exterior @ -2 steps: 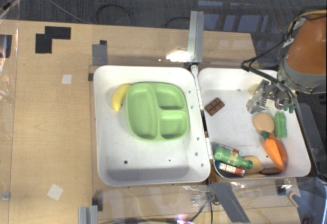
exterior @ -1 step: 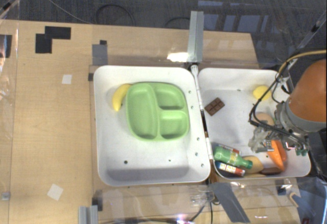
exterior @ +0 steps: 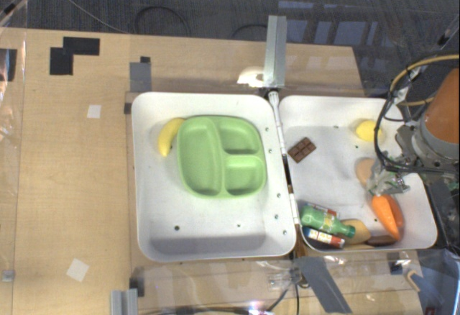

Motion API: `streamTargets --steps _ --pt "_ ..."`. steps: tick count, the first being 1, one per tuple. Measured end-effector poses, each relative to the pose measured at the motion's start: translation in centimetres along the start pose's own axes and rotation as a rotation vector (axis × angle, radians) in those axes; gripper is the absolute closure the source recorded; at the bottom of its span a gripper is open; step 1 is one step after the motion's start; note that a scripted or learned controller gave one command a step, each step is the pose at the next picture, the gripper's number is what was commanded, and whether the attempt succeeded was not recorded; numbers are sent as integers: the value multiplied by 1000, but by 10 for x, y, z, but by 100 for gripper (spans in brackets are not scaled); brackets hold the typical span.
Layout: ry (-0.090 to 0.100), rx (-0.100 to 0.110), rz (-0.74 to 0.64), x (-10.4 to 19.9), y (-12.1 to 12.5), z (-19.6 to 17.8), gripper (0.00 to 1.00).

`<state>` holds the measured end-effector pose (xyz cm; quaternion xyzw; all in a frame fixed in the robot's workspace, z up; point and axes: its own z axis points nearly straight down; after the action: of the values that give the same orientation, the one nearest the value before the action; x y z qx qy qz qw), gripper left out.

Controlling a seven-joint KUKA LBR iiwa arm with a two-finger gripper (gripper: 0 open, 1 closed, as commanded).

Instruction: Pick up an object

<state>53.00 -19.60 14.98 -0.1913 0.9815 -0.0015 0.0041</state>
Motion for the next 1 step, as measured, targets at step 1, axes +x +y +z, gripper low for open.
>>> streamTargets --steps 1 --pt "0 -1 -1 0 1 0 0"
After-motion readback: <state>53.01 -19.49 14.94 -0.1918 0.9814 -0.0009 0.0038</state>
